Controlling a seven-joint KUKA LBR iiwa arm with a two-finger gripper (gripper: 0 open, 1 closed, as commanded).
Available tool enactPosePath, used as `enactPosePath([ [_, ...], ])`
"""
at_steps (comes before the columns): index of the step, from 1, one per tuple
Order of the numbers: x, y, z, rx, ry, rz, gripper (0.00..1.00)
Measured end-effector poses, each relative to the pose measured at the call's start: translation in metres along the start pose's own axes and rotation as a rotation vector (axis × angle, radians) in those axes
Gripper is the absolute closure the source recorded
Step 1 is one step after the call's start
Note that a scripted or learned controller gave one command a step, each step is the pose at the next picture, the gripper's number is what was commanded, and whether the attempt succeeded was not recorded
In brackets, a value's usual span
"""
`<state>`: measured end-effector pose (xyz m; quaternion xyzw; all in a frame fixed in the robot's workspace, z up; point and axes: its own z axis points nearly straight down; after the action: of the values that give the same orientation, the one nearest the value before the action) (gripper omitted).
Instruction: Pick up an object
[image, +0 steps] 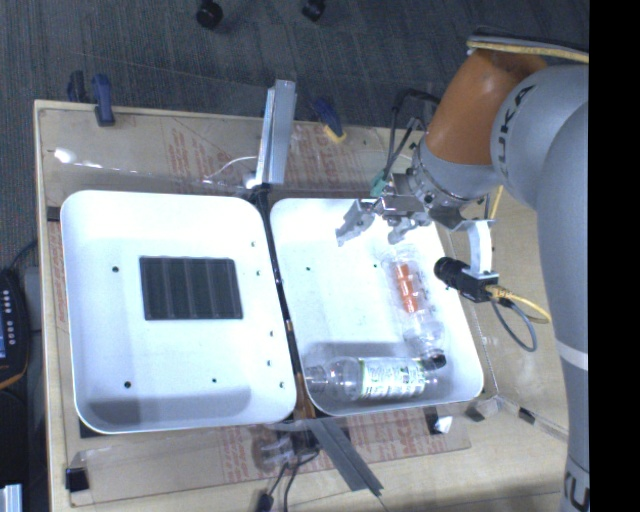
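from my seat i see the bench (130, 455) carrying two shallow white bins side by side. the left bin (100, 370) is the bigger-looking one and holds a dark ribbed rectangular panel (190, 288) lying flat near its middle, clear of the walls. the right bin (320, 300) holds two clear plastic bottles: the larger one, with a pale printed label (368, 377), lies on its side along the near wall, its dark cap end pointing toward the right wall; the smaller one, with an orange label (411, 300), lies slanted along the right side, its lower end close to the cap end of the first. the grey arm (545, 150) with its orange band (470, 100) comes in from the right and bends down over the far right corner of the right bin. the gripper (375, 222) hangs above the far part of that bin with its two fingers (349, 224) spread apart and nothing between them, just beyond the upper end of the orange-labelled bottle and apart from it.
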<state>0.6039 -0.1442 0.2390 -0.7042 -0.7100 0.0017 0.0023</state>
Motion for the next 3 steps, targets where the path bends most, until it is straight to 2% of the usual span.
enactPosePath([
  [1,-0.061,0.011,0.054,0.001,0.0,-0.029,0.0],
  [2,-0.065,-0.008,0.022,0.0,0.001,-0.172,0.0],
  [3,-0.065,0.005,0.016,-0.007,-0.004,-0.353,0.0],
])
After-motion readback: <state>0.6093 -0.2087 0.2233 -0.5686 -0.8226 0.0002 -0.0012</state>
